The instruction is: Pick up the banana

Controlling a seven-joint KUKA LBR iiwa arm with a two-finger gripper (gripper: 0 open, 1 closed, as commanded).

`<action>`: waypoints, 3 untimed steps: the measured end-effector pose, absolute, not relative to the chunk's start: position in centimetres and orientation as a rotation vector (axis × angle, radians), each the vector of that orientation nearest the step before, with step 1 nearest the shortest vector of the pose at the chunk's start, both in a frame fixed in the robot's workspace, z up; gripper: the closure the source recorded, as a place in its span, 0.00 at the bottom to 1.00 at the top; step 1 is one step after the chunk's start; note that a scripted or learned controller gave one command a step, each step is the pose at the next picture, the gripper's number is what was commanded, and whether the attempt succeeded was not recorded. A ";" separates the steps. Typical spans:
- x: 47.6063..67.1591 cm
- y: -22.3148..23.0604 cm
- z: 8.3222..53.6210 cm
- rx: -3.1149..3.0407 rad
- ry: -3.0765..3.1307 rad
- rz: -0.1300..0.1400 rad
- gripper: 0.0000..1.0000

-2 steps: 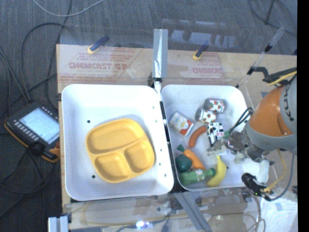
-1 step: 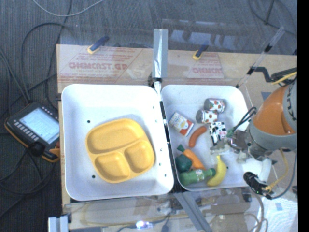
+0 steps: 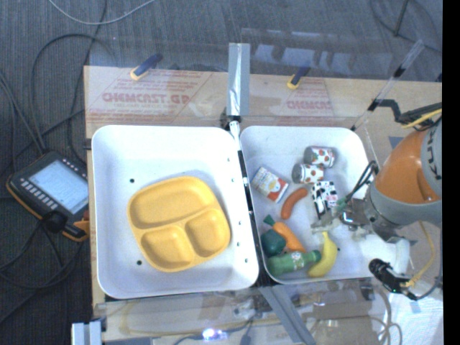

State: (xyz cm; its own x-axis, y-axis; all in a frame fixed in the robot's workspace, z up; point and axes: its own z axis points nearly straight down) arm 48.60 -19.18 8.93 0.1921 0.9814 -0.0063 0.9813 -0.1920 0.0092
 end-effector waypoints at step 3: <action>48.5 -18.9 8.9 2.428 1.977 0.002 0.00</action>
